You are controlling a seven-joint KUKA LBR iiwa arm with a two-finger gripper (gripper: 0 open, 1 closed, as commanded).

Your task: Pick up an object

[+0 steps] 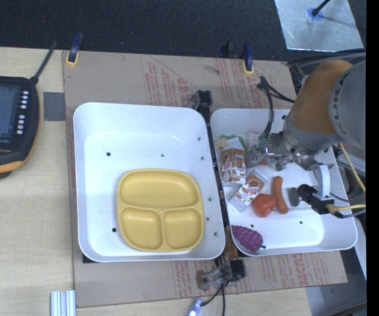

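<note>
Gripper [278,151] is hovering over the right bin [321,242], jaw state unreadable. Best target: the sausage [279,193] (touching a tomato [263,205]); descending centred is advisable.

A yellow divided tray [160,210] lies in the left bin [90,130]. The right bin [308,242] holds a sausage [279,193], tomato [263,205], packets [233,164] and a purple piece [247,237], with the arm [321,110] above.
</note>
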